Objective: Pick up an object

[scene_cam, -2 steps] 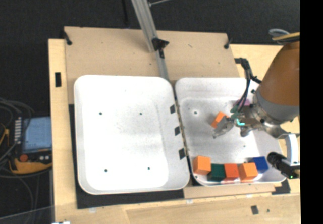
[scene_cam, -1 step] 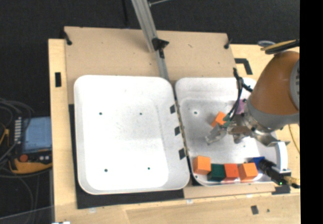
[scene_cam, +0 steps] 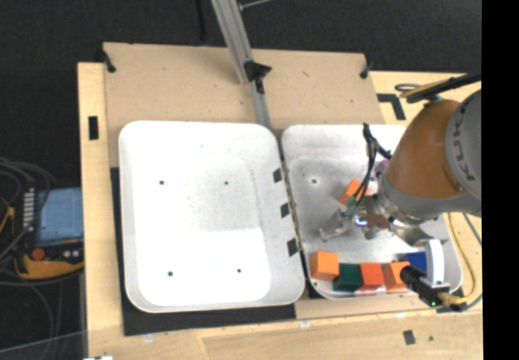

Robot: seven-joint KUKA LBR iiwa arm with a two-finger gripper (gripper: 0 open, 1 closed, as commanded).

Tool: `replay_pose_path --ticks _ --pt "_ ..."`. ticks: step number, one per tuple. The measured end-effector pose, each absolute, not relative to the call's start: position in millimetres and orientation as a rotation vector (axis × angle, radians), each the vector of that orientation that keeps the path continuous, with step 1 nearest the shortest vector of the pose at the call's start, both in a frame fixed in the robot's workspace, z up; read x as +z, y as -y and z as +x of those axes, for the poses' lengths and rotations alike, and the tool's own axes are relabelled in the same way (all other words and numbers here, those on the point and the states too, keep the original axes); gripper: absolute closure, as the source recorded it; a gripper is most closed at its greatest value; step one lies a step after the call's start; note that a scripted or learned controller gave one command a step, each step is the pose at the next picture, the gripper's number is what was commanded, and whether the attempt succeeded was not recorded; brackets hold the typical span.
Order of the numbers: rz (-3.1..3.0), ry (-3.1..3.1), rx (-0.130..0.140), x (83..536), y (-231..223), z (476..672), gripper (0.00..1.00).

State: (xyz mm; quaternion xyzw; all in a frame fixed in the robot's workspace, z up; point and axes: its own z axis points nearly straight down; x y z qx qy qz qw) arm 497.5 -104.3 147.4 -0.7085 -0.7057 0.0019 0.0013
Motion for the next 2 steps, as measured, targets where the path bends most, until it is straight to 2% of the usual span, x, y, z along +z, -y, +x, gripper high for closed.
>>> replay_pose_path --ticks 1,2 --pt "-2.226 2.221 0.001 97.4 106.3 498.3 0.0" --pt "-2.237 2.211 -0.007 109.6 106.1 499.6 1.0"
